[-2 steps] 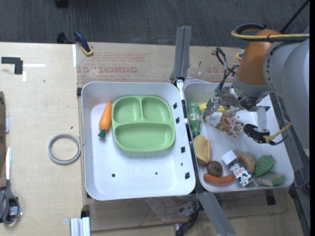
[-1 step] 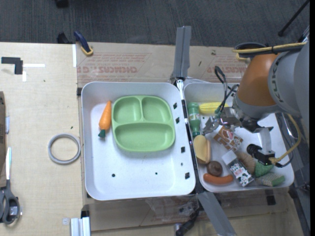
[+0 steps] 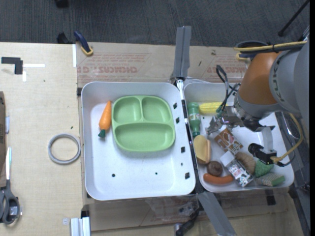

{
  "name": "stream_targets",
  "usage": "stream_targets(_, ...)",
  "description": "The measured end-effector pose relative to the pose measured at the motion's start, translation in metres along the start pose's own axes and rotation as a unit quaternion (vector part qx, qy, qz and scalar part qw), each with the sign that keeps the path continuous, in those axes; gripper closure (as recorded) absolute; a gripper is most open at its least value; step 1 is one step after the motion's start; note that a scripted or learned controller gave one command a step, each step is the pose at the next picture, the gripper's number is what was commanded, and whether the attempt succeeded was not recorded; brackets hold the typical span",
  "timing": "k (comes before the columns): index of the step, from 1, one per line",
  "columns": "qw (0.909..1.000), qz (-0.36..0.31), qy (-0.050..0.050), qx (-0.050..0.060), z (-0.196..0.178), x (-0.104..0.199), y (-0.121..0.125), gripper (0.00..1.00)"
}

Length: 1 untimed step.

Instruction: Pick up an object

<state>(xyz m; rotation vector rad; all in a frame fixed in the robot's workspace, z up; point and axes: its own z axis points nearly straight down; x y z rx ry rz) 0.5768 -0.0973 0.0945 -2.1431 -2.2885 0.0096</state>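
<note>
The task names no single thing, but the likeliest candidates crowd the right bin [image 3: 285, 132]; a green bottle [image 3: 194, 118] lies against its left wall, long axis running near to far, with a corn cob [image 3: 210, 107] just beyond it lying crosswise; nearer the camera sit a tan potato-like piece [image 3: 202, 148], a patterned packet [image 3: 228, 141] and a sausage [image 3: 218, 179]; the gripper [image 3: 215, 125] hangs low among these, the bottle just to its left, the packet just below-right; whether it stands wide or narrow I cannot tell, and nothing visibly sits in it; the left bin [image 3: 98, 171] holds a green tray [image 3: 143, 123] and a carrot [image 3: 105, 117], well apart.
</note>
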Motion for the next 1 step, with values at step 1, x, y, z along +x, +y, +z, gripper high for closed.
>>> stream_targets(1, 0.9989, 0.048, -0.001, -0.002, -0.0948, 0.0418, 0.0676, 1.0)
